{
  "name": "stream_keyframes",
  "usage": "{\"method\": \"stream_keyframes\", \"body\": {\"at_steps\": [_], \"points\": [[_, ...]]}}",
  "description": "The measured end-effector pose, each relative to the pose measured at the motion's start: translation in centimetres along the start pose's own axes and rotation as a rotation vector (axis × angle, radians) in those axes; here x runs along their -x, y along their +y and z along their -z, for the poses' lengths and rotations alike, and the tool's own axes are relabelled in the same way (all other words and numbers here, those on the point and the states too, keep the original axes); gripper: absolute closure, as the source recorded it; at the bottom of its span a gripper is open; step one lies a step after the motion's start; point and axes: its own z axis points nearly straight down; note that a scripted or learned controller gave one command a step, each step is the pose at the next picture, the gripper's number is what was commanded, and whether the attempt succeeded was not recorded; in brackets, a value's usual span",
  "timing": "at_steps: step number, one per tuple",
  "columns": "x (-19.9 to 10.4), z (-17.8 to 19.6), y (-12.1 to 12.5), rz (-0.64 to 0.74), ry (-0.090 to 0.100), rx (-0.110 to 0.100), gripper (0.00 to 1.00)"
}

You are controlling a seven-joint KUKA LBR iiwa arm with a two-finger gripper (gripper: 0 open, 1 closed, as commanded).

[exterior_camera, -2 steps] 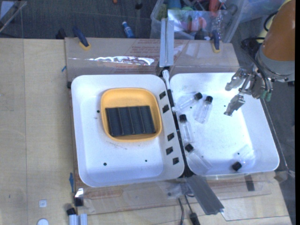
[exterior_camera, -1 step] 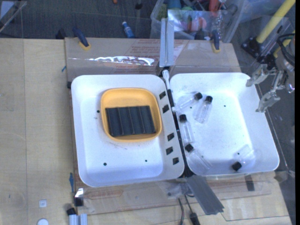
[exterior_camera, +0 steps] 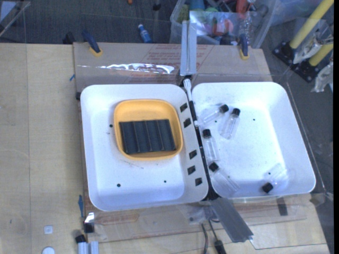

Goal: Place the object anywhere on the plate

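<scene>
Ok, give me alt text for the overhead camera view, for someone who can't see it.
Two white bins sit side by side: the left bin holds a yellow plate with a dark ridged block on it, and the right bin holds several clear black-capped vials.

Inspection of the camera view finds one item that may bear on the robot: a pale grey-white shape (exterior_camera: 324, 77) at the right edge, beyond the outer rim of the right bin (exterior_camera: 296, 115) and clear of it, level with the bin's far corner. It is cut off by the edge. Whether it is part of the arm cannot be determined.
</scene>
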Motion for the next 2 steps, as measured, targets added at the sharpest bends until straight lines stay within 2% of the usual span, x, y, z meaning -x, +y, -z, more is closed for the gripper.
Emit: {"method": "stream_keyframes", "body": {"at_steps": [1,2], "points": [[0.0,1.2,-0.2,-0.006,-0.011,-0.002,1.00],[0.2,-0.4,0.3,0.207,0.004,0.003,1.00]]}}
